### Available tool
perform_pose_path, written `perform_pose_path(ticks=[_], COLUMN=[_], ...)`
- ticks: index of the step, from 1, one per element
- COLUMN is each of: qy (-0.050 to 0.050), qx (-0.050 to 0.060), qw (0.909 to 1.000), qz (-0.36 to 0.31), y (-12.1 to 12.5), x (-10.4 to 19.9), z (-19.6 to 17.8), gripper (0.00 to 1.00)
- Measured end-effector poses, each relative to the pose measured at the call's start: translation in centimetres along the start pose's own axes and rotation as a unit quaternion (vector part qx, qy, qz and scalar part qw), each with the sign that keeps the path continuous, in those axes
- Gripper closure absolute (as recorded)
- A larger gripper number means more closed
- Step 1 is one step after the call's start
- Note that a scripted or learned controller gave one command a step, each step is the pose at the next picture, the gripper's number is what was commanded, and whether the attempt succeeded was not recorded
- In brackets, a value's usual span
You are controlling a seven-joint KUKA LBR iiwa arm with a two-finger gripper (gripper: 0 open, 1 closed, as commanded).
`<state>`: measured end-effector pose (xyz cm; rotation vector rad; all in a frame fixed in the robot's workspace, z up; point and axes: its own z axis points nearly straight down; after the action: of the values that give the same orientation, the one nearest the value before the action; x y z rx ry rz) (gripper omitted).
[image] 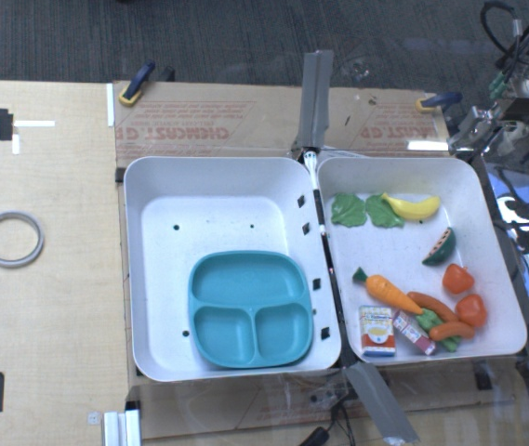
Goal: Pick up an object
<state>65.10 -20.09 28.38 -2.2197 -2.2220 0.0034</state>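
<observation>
The right bin (pixel 496 240) holds several toy foods. A yellow banana (pixel 411 206) lies at its far side beside two green leaves (pixel 352 210). A watermelon slice (pixel 440 247) sits below the banana. Two red-orange fruits (pixel 457 278) (pixel 471 309) rest near the right wall. An orange carrot (pixel 390 292) lies slanted in the middle, with a brown sausage (pixel 431 303) to its right. A small white-and-orange carton (pixel 376 331) and a pink packet (pixel 415 334) lie at the near edge. The left bin (pixel 152 212) holds a teal divided plate (pixel 250 309).
A grey post (pixel 316 100) stands behind the seam between the bins. Cardboard (pixel 208 124) with blue clamps (pixel 137 82) lies behind them. A tape roll (pixel 8 239) sits on the wooden bench at far left. Cables and hardware (pixel 515 72) crowd the upper right.
</observation>
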Motion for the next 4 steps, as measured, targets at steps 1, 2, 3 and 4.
perform_pose_path(ticks=[1,2,3,4], qy=[0.0,0.001,0.0,0.0], qx=[0.001,0.0,-0.001,-0.001], qw=[0.9999,0.9986,0.9999,1.0], qz=[0.012,0.052,-0.012,0.006], y=[-6.2,-11.6,-10.0,-10.5], x=[5.9,9.3,14.1,9.9], z=[11.9,19.2,9.3,8.1], gripper=[0.0,0.0,0.0,0.0])
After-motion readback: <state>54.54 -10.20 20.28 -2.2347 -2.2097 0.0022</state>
